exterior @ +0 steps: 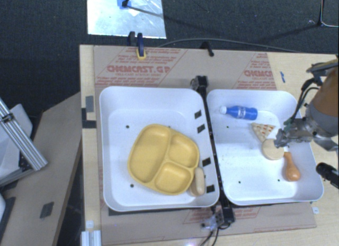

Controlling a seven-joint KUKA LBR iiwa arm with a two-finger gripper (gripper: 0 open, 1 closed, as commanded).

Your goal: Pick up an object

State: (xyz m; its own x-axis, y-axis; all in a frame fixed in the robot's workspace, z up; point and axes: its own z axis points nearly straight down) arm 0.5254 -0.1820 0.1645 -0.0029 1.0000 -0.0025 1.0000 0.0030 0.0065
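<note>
The gripper point(283, 138) hangs low over the right bin point(249, 189) near its right edge, just above a wooden spoon point(280, 157), its grip unclear. A blue bottle point(239, 112) lies along the far edge; the near-left floor lies open.

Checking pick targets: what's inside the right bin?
Inside the right bin: a blue bottle lying on its side, a tan wedge-shaped piece, and a wooden pestle-like object. The gripper hangs over its round end, covering whatever lies beneath.
</note>
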